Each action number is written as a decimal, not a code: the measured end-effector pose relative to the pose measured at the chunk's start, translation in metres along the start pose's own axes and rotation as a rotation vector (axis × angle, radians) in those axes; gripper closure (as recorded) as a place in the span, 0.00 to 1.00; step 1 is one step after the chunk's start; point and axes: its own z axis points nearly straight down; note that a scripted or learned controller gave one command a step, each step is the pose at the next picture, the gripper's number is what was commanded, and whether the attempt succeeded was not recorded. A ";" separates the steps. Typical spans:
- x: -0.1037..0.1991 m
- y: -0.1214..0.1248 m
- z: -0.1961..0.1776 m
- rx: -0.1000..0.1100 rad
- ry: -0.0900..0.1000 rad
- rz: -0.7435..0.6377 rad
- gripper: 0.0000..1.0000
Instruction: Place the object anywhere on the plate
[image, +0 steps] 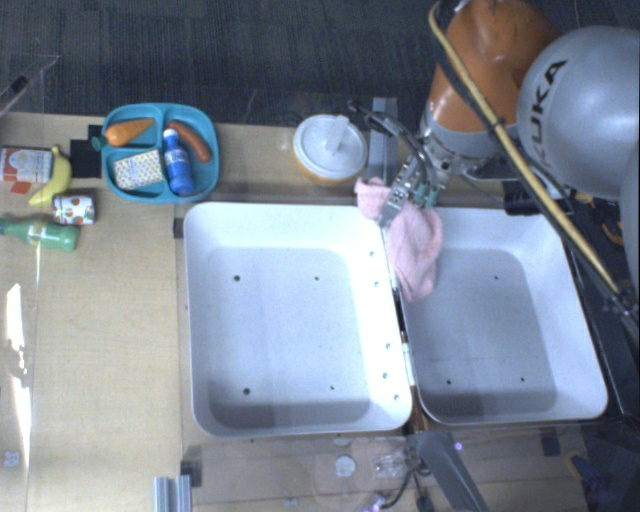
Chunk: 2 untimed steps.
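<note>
Cloth hangs from gripper, over bins' divide.

Two bins sit side by side on the desk: the left bin and the right bin. A cloth hangs over their shared rim near the back. Behind the left bin sit a divided tray and, to its right, a lidded container.

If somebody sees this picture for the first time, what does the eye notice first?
A pink cloth hangs from the arm's hand over the inner edge of the right bin. At the upper left, a blue divided plate holds toy food. A white lidded container stands behind the left bin.
</note>
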 end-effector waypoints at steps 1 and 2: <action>0.024 0.049 0.012 -0.002 0.000 -0.401 1.00; 0.050 0.098 0.001 -0.003 -0.002 -0.537 1.00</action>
